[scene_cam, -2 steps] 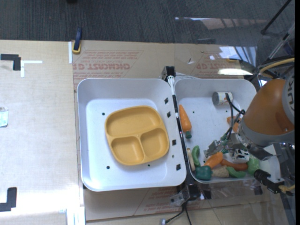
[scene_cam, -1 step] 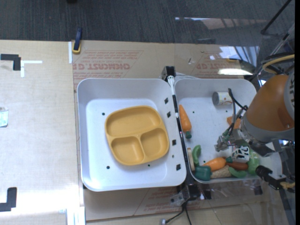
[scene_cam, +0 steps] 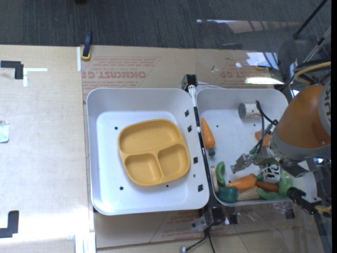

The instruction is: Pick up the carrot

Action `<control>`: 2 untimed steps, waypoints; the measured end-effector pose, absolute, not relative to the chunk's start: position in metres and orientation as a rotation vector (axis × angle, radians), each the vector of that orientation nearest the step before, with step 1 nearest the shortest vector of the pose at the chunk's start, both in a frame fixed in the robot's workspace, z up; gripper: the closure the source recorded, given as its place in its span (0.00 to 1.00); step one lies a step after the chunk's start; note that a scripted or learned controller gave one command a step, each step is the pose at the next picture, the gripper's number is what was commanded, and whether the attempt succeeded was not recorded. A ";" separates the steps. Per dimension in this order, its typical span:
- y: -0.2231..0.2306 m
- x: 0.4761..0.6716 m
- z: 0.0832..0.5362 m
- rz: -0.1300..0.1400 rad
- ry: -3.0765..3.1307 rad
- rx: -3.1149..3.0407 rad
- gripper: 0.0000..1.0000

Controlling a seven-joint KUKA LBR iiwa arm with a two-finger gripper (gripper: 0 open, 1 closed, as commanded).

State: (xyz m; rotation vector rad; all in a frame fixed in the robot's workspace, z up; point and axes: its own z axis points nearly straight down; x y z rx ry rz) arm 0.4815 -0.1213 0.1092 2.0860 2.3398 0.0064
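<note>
An orange carrot (scene_cam: 208, 133) with a small green stalk end lies in the right bin (scene_cam: 227, 101), close to its left wall and pointing away from the camera. My gripper (scene_cam: 241, 164) hangs low over the bin's middle, to the right of the carrot and a little nearer the camera, apart from it. The grey arm with its orange band (scene_cam: 308, 121) reaches in from the right and hides part of the bin's right side.
A second orange vegetable (scene_cam: 243, 182), a green pepper (scene_cam: 219, 172), a teal bowl (scene_cam: 228, 194) and other toy food crowd the right bin's front edge. A grey cylinder (scene_cam: 246, 109) lies at the back. The left bin (scene_cam: 100, 157) holds a yellow divided plate (scene_cam: 154, 152).
</note>
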 end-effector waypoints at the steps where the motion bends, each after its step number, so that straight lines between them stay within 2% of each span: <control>1: -0.115 0.478 0.092 0.000 2.647 1.696 0.00; 2: -0.116 0.480 0.101 0.003 2.636 1.706 1.00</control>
